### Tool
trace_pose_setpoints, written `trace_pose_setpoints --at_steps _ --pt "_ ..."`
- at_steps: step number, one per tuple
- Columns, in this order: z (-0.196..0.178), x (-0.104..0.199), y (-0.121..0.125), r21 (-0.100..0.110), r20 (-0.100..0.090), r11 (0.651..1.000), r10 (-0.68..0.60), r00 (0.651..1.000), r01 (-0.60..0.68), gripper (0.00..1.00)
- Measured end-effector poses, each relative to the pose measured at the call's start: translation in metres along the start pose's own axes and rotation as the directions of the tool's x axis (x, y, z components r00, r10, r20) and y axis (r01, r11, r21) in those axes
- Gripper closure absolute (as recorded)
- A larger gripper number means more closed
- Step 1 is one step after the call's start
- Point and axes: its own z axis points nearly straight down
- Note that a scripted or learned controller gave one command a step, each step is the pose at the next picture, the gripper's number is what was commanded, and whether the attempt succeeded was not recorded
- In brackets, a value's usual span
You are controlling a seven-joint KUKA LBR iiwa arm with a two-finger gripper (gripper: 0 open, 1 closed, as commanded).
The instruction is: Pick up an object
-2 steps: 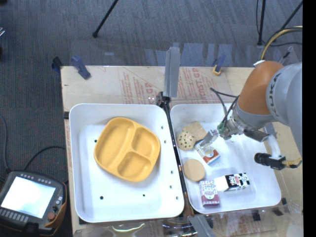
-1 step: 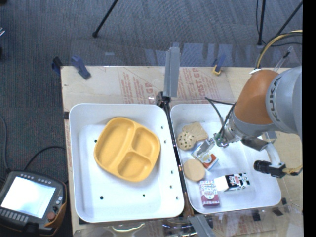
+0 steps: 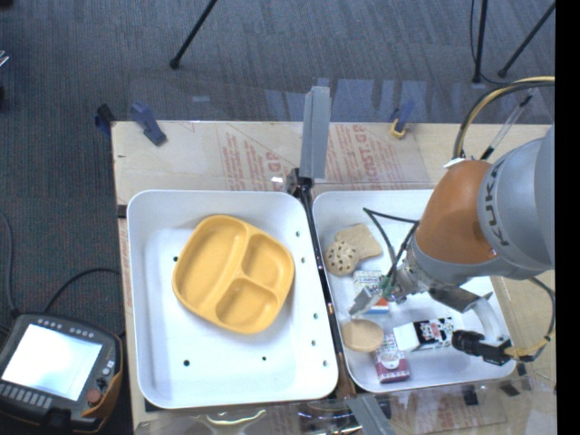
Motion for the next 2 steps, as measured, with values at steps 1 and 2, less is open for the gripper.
trace_pose_setpoints --at_steps 1,2 --pt "-0.009 -0.001 -0.001 0.002 -0.002 1.000 0.004 1.000 -0.004 1.00" --pt "-0.104 0.058 0.053 -0.009 0.002 0.995 0.096 0.995 -0.096 1.00"
